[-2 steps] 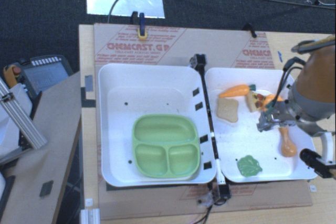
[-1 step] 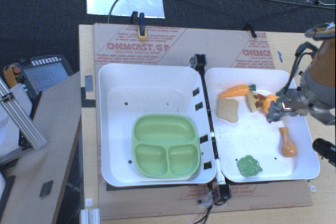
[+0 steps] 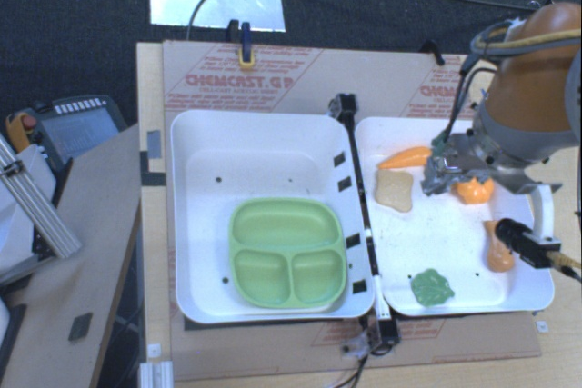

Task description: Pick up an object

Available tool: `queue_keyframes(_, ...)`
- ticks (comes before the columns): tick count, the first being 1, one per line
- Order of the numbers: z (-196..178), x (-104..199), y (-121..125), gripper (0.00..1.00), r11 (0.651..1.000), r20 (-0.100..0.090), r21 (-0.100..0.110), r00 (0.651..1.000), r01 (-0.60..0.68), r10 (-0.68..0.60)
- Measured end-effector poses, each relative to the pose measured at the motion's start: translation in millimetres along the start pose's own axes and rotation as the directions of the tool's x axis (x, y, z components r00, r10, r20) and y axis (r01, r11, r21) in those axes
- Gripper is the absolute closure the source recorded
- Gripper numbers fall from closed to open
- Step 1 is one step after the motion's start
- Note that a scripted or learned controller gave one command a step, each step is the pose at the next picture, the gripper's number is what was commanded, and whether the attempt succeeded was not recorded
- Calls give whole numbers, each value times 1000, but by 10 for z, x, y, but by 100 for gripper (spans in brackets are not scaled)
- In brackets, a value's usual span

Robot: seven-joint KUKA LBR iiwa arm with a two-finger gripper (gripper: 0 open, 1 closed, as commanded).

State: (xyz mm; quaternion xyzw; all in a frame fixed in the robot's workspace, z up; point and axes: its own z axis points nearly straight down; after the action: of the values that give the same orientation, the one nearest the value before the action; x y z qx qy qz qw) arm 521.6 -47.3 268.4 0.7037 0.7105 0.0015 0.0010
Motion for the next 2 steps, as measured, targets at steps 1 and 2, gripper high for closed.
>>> queue_keyframes(1, 189, 440, 265, 100, 1000, 0, 1, 1000, -1, 1)
queue_keyframes(2, 264, 819, 460, 100, 1000, 0, 2, 1000, -1, 1)
